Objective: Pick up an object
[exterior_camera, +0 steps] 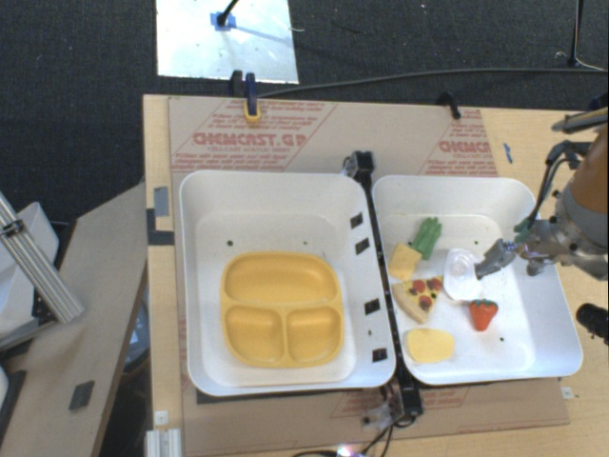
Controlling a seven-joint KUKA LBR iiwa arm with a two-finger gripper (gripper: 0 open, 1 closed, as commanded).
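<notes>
Two glossy white bins (276, 193); yellow three-compartment tray (282, 308); gripper (497, 260) state unclear, beside strawberry (483, 313).

Yellow tray (282, 308), red strawberry (483, 313), green toy (426, 237), white bins (285, 190).

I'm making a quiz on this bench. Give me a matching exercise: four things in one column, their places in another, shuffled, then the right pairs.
Things:
1. yellow tray
2. strawberry
3. green toy
4. pizza slice

Places:
A. right bin, far side, beside the cheese wedge
B. left bin
C. right bin, near the divider, behind the yellow disc
D. right bin, just in front of the white cup

Pairs: 1-B, 2-D, 3-A, 4-C
</notes>
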